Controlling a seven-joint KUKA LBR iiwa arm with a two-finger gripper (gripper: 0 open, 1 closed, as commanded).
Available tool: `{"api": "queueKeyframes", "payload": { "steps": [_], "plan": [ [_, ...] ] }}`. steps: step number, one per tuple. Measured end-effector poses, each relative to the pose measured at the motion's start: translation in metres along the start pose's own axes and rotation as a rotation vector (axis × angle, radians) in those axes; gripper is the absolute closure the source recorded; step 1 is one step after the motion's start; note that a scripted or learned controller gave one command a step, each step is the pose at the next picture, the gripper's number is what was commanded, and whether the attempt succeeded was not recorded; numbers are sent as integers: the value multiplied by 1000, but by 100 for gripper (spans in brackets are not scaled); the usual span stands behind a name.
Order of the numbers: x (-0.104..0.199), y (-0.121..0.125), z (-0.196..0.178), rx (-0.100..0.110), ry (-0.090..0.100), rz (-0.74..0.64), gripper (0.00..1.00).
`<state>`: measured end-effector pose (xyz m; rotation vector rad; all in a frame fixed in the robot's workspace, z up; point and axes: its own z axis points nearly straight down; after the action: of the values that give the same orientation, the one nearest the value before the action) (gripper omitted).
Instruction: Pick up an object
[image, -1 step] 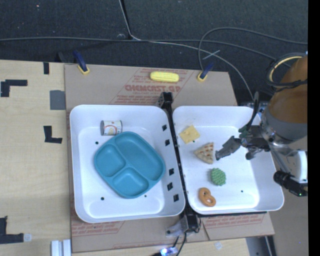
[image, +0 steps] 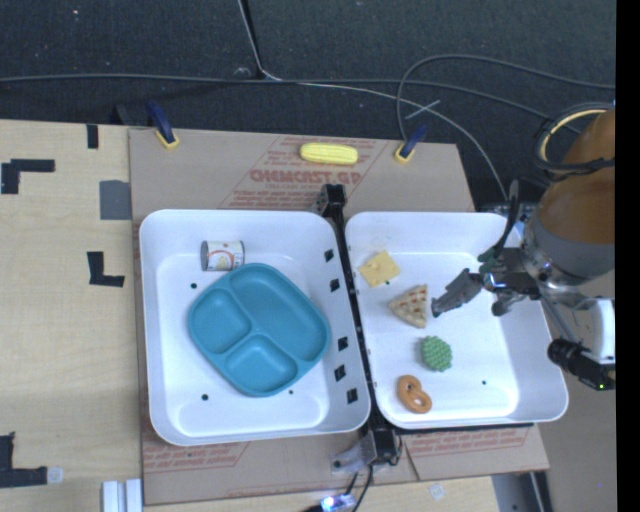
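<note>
Two-finger gripper positioned over the right shallow white bin, towards its right edge, just beside the tan wedge-shaped pastry piece. Jaw state: cannot tell; nothing seen held. Same bin: pale yellow cheese-like square near the upper left corner, bumpy green round object at centre, orange-brown pretzel-shaped piece near the lower edge. Left white bin: blue compartment tray central, small cylindrical can on its side at upper left.

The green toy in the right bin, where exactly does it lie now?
The green toy lies near the middle of the right bin, just below the cracker-like wedge and above the brown pretzel.
</note>
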<state>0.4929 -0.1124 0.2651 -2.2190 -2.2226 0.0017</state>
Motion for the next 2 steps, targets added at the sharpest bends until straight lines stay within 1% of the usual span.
{"api": "queueKeyframes", "payload": {
  "steps": [1,2],
  "plan": [
    [1,0,65,7,1,1,0],
    [4,4,128,7,1,1,0]
  ]
}}
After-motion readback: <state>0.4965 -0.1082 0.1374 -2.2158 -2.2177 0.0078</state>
